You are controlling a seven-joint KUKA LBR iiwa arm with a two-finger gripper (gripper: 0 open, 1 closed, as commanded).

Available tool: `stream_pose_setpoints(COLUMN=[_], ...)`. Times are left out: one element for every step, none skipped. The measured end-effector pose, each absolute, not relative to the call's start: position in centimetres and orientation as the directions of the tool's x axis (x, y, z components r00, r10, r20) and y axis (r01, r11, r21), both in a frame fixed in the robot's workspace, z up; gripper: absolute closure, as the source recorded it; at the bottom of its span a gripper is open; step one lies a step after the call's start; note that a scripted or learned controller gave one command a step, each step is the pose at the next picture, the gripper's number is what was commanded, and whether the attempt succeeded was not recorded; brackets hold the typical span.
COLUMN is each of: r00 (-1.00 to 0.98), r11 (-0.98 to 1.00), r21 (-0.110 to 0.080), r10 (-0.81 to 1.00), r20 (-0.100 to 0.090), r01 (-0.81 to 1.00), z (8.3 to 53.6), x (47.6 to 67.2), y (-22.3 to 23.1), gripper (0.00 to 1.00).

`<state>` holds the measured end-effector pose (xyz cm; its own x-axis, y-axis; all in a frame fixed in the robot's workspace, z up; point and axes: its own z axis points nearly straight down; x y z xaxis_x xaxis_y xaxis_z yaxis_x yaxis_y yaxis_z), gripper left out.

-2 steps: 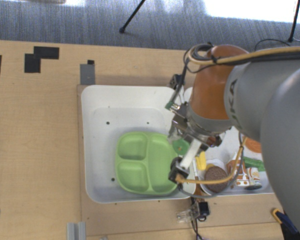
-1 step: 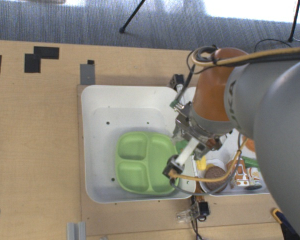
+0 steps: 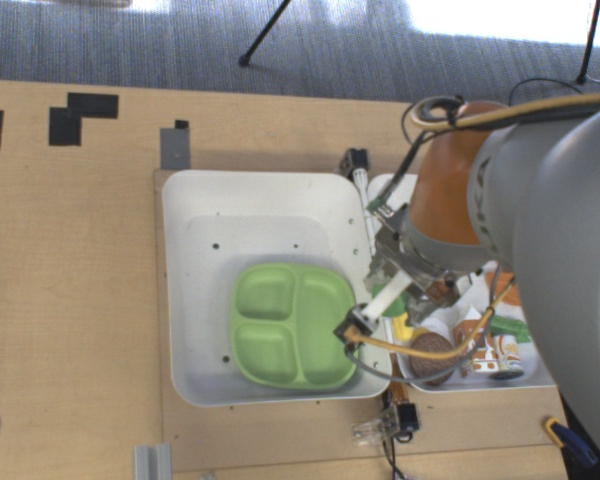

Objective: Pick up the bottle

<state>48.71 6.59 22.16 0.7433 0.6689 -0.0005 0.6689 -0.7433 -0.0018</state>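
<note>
Green, with three compartments: what is that in the camera view? (Student)

Camera view, left: a divided plate (image 3: 290, 323) lying flat in the left white bin (image 3: 185, 268), toward its near right corner. Both bins sit on a pale wooden bench (image 3: 70, 318), which carries black tape marks (image 3: 83, 114) at far left. (Instructor)

And the arm (image 3: 550, 218)? (Student)

Grey, with an orange band, it enters from the right and covers most of the right bin (image 3: 480, 385). The gripper (image 3: 425, 303) hangs low over that bin's left part, near the wall beside the left bin. Whether it is spread or pressed together cannot be told. (Instructor)

Where is the bottle (image 3: 432, 353)? (Student)

Probably the brown, round-ended object in the right bin's near part, just in front of the gripper; the identification is not certain, nor can contact between the two be judged. An orange-and-white packet (image 3: 495, 348) lies just beside it, on its right. (Instructor)
</note>
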Motion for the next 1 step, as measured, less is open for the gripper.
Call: stream_pose_setpoints(r00=[0.652], r11=[-0.652], r21=[-0.003], r10=[0.758], r20=[-0.001], r01=[0.758], z=[21.85], x=[48.66], y=[8.40], gripper=[1.00])
